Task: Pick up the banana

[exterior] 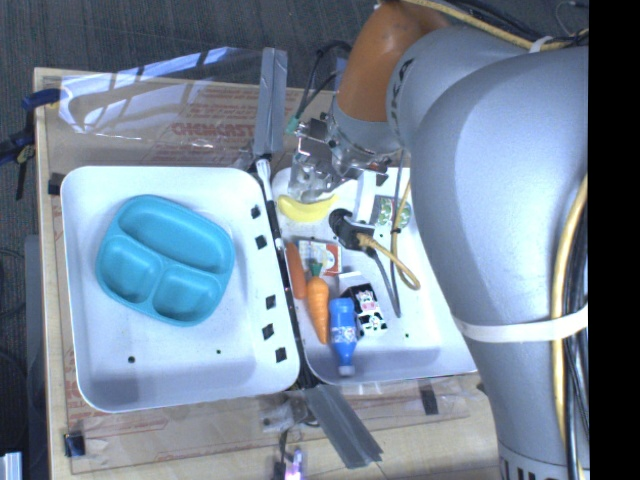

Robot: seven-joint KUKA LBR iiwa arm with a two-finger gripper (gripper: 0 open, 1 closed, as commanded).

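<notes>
The yellow banana point(304, 209) lies at the far left end of the right bin point(425, 343), close to the wall shared with the left bin. My gripper point(308, 179) hangs straight over it, its tip reaching down to the banana's upper edge. The wrist and the big grey arm hide the back of the right bin. Whether the banana is gripped is not visible from this angle.
In the right bin, nearer the camera, lie an orange carrot point(318, 308), a thin orange stick point(295, 272), a blue bottle point(342, 334), a small black-and-white cow-patterned item point(369, 309) and a red-and-white packet point(326, 260). The left bin point(110, 368) holds a blue divided plate point(165, 258).
</notes>
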